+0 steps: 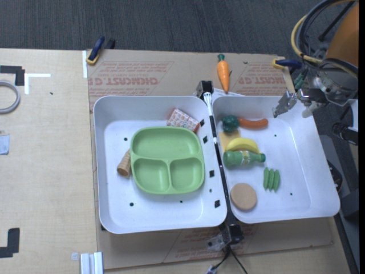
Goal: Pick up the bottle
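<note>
Two shallow white plastic bins sit side by side on a sheet of brown printed cardboard (131,76) over the pale wood tabletop (45,170).

Left bin (108,210): a small tan cork-like cylinder (124,163) lies at the left, just beside a light green three-compartment plastic tray (168,160) in the middle. A small red-and-white patterned packet (182,119) leans at the tray's upper right edge.

Right bin (308,170): the green plastic bottle with a yellow label (243,158) lies on its side near the bin's left wall, centre of frame, cap end pointing right. Touching it above is a yellow toy banana (242,145). Above that, a dark green toy vegetable (230,123) and an orange-red sausage-shaped piece (254,123). Below the bottle, a round tan disc (244,196); to the right, a green pea-pod toy (271,178).

An orange toy carrot with a green top (222,73) lies on the cardboard above the bins.

Gripper (285,104): at the right bin's upper right corner, well apart from the bottle. Fingers: cannot tell whether spread or pressed together; nothing visible between them.
</note>
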Controlling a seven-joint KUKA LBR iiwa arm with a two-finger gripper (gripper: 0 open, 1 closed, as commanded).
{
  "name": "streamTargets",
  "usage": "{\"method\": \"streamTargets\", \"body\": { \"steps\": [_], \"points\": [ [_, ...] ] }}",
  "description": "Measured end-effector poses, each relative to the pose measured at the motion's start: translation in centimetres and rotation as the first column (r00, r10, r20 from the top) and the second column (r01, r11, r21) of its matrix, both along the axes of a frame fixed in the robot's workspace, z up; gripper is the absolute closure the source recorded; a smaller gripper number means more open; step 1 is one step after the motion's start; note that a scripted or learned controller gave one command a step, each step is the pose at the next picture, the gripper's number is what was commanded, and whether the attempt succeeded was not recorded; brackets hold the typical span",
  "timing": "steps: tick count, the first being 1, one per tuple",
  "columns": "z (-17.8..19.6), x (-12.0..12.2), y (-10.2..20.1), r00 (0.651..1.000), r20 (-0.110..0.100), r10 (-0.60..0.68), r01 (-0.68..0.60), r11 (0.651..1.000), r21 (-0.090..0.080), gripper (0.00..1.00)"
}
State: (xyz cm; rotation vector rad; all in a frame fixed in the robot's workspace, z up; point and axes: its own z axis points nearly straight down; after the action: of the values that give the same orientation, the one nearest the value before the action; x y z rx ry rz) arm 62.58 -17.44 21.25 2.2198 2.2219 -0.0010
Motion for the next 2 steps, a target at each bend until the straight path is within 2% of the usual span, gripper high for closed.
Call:
{"method": "streamTargets", "body": {
  "steps": [1,2],
  "points": [
    [-6.68,-11.75,2.93,1.0,-0.001,-0.028,0.028,1.0,0.001,0.0],
    [-5.73,-11.72,2.89,1.0,0.0,-0.03,0.03,1.0,0.0,1.0]
  ]
}}
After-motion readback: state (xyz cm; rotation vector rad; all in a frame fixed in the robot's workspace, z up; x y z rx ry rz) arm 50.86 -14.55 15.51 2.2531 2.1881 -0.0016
